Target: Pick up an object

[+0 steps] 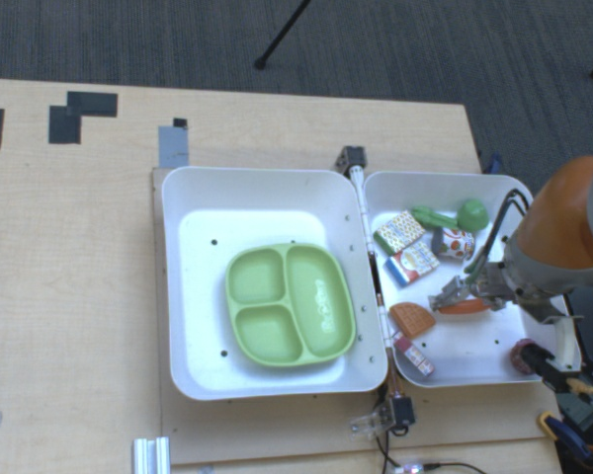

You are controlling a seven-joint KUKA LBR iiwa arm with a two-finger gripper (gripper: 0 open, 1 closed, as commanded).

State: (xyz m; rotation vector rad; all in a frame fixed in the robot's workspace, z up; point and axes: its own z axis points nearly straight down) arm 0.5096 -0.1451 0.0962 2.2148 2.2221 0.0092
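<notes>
Down low in the right bin, at the right of the frame: gripper, tips just over an orange-red object lying flat on the bin floor, right of the brown wedge. Cannot tell whether clenched or released, since tips too small and dark to read. Probably the reach-and-grasp step; next, a settle around the orange piece, a firm close, then a straight lift clear of the small packets nearby.

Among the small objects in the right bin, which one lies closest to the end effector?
The flat orange-red object, right at the end effector. The brown wedge lies further left, and the patterned packets and green toy lie toward the bin's far side.
</notes>
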